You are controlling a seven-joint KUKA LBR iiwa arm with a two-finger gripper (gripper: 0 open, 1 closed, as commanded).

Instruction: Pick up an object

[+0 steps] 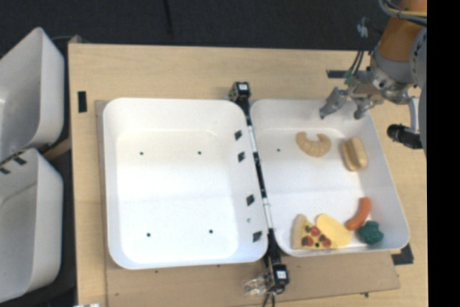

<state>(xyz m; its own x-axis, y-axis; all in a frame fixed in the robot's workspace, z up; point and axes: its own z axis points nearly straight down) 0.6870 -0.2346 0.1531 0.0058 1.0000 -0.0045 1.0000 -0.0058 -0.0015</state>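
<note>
Hovering over the far right corner of things, I judge the pick barely begun: nothing sits between my fingers and every candidate lies untouched. Largest is the pale wooden table (pixel 172 72), matte and flat, carrying two shallow white plastic bins with rounded corners, side by side and joined by a row of small black clips. The smooth white left bin (pixel 118 154) shows only a few dark dots on its floor. The glossy white right bin (pixel 287 205) holds all the objects. My grey metal end effector (pixel 348 104) hangs above that bin's far edge, its two fingers spread apart and gripping nothing, with the orange band above the wrist. Nearest below me lies a tan crescent-shaped toy croissant (pixel 314 144), bumpy and matte, and just beside it a small oblong brown toy bread roll (pixel 353 154). Well apart, at the near edge, rest a yellow wedge of toy pizza with red toppings (pixel 320 232), a slim orange toy sausage (pixel 359 213), and a knobbly dark green toy broccoli piece (pixel 371 232). Descending, closing and lifting all remain to be done.
</note>
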